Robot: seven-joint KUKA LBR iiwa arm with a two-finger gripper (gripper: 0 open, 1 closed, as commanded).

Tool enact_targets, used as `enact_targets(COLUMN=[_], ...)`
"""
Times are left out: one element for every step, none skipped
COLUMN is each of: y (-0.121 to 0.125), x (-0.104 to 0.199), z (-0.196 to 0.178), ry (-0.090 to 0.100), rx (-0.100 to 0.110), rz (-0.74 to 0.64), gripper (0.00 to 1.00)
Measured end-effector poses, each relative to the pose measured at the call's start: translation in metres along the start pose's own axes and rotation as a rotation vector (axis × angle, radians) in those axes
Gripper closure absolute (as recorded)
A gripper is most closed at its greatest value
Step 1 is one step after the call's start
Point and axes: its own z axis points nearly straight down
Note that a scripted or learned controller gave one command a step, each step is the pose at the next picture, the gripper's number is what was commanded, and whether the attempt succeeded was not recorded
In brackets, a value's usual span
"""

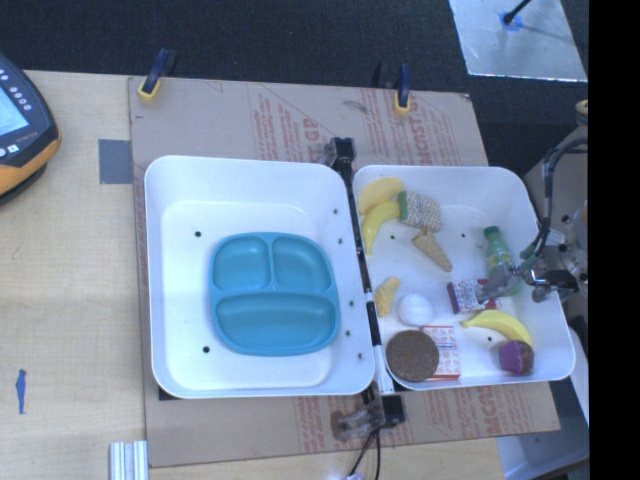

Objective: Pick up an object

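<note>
Camera view has my gripper [505, 283] low near the right bin's [520, 180] right edge, beside the green bottle [495, 246] and a banana [497, 323]; can't tell what my grip's doing, so I'd center over one item before closing

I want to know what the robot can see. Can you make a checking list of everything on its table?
Surface: wooden bench with a cardboard sheet clamped on it.
Job's things: right bin holds bananas, a green bottle, a white ball, a brown disc, a purple piece.
Clutter: left bin holds a blue divided plate.
Gripper: gripper low at the right bin's right side; what it grips is unclear.
Cables: one trailing off the front edge.
Surroundings: orange-edged handset at the left edge, dark floor.
</note>
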Motion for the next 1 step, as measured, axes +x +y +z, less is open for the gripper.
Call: enact_targets(y=[0.0075], x=[0.0372], z=[0.1077], ry=[0.003], rx=[0.001], rz=[-0.006], gripper=[0.0])
